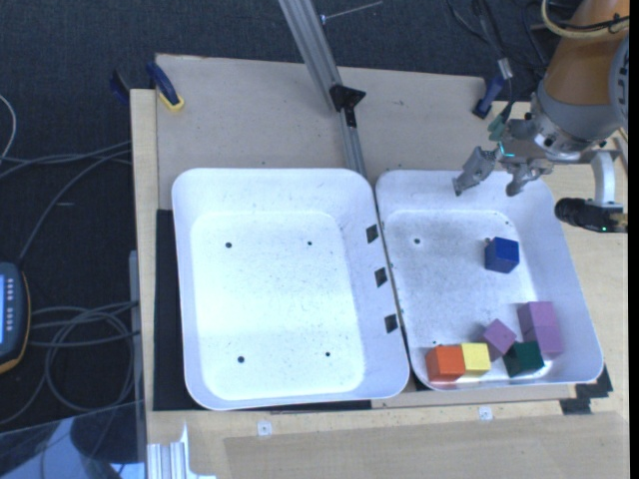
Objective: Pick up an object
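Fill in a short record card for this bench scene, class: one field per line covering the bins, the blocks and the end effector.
left bin: white, shallow, no blocks in it
right bin: white, holds all the blocks
blue block: alone, mid-bin toward the right wall
orange block: near edge, beside yellow block
purple blocks: one small, one taller
green block: near right corner
end effector: fingers apart, above the right bin's far edge, holding nothing

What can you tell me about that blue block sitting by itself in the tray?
The blue block is a small cube, matte like painted wood or foam, lying in the right bin toward its far right side. It touches nothing but the bin floor, apart from the other blocks clustered at the near edge.
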